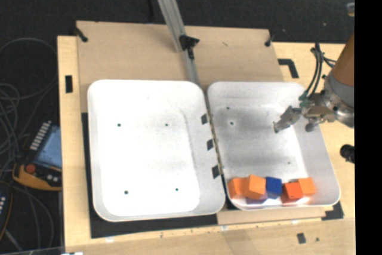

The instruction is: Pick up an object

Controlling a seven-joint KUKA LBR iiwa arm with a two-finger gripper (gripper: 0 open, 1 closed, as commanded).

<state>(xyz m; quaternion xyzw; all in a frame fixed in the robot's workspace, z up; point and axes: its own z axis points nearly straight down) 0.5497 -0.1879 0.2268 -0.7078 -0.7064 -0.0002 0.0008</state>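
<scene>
Along the front wall of the right bin lies a row of small blocks: an orange block, a second orange block, a blue block, a red-orange block and another orange block. A sliver of purple shows under the second orange block. My gripper hangs over the right side of this bin, well behind the row. It is open, with nothing between its fingers.
The left bin sits beside the right one, their walls meeting in the middle. A slanted metal rail rises from the back of the bench. Cables and a handheld pendant lie off the bench to the left.
</scene>
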